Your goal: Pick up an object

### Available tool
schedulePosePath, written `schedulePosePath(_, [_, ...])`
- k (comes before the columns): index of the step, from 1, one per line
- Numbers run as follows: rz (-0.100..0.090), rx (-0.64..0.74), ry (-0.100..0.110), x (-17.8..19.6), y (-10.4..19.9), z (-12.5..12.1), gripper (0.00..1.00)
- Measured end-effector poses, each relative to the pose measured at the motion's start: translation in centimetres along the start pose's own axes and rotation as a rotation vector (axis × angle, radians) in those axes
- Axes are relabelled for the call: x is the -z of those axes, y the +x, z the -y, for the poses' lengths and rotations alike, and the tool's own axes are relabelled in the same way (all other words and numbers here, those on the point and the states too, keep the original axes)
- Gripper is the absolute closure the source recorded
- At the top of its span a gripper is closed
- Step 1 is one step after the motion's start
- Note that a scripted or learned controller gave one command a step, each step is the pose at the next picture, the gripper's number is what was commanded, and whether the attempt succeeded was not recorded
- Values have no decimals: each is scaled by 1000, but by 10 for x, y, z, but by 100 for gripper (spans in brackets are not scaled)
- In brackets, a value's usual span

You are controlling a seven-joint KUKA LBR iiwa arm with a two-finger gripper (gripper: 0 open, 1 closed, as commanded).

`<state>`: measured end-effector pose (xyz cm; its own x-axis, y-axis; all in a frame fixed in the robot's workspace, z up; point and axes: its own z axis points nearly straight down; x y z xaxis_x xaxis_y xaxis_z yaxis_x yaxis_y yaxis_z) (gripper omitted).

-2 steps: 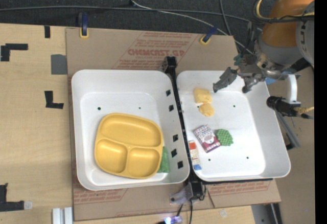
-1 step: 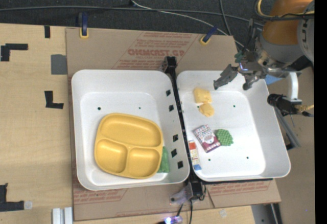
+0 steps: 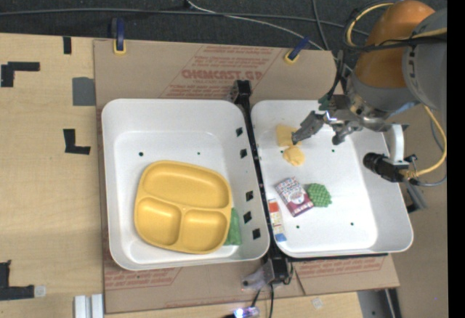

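Your claw (image 3: 320, 132) hangs over the far part of the right white plastic bin (image 3: 378, 233), its two dark fingers (image 3: 303, 131) splayed apart with nothing between them. The left finger tip sits just beside a pale yellow, soft-looking block (image 3: 284, 136) near the bin's far left wall; you cannot tell from this slant whether it touches. The grey arm (image 3: 429, 62) comes in from the right, its rounded orange band (image 3: 396, 37) above the wrist, with yellow and black cables looping around it.

Just nearer to you than the block lies a small lumpy yellow piece (image 3: 294, 157). Further towards the near edge you see a small crinkled packet with pink and white print (image 3: 293, 195), and a bumpy green toy (image 3: 319, 195) touching its right side. A narrow red, white and blue item (image 3: 275, 218) lies along the bin's left wall.

The left white bin (image 3: 120, 120) holds a glossy yellow plastic tray with three compartments (image 3: 183, 206), with a green item (image 3: 233, 228) tucked against its right edge. A black divider strip (image 3: 251, 157) runs between the bins. Both rest on a brown cardboard sheet (image 3: 203, 70) clamped at its far edge to the wooden bench (image 3: 43, 186).
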<state>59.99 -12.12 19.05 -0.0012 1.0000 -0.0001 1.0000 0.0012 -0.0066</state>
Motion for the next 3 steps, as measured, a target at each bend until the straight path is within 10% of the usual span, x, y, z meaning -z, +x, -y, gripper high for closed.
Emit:
schedulePosePath(2, [1, 0, -4, -106, -8, 3, 0])
schedulePosePath(3, [1, 1, -5, -92, -7, 3, 100])
